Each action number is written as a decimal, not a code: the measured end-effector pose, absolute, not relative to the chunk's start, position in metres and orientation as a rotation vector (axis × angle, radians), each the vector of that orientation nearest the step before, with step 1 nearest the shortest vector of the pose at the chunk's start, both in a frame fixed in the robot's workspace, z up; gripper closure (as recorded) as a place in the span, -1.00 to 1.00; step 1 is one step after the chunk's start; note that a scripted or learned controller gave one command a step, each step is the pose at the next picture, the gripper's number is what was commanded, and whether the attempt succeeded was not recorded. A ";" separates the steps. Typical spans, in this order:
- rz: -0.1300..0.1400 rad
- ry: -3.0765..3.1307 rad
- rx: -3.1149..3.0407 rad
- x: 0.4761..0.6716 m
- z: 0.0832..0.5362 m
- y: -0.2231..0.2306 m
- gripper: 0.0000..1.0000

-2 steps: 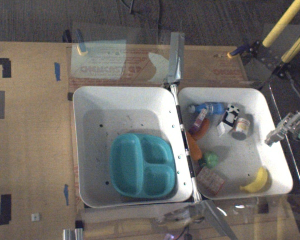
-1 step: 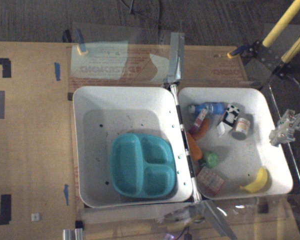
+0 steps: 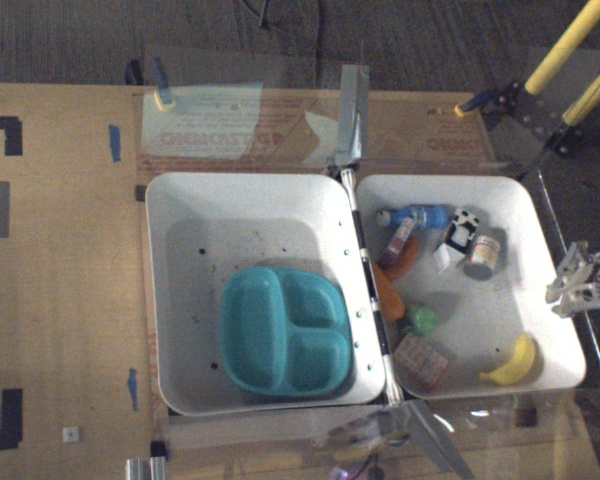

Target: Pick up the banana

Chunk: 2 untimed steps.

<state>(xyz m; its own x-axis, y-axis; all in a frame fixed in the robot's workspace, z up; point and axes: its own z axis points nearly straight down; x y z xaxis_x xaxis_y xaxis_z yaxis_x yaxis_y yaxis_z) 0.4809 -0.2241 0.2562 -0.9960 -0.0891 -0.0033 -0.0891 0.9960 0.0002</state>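
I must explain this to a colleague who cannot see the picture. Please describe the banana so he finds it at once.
Take the right white bin. Go to its near right corner, by the gripper. The banana lies there alone, the one yellow curved thing.

Two bins sit side by side on the bench [image 3: 60, 268]. The left bin [image 3: 180, 218] holds a divided tray [image 3: 285, 331] toward its front. In the right bin [image 3: 540, 268], the banana [image 3: 513, 361] lies in the front right corner, a bottle [image 3: 415, 216] and a can [image 3: 483, 252] at the back, and a small ball [image 3: 422, 318] between them.
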 end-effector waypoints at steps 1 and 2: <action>-0.002 3.057 -0.694 0.498 0.260 -0.223 1.00; 0.000 3.139 -0.027 0.493 0.218 -0.224 1.00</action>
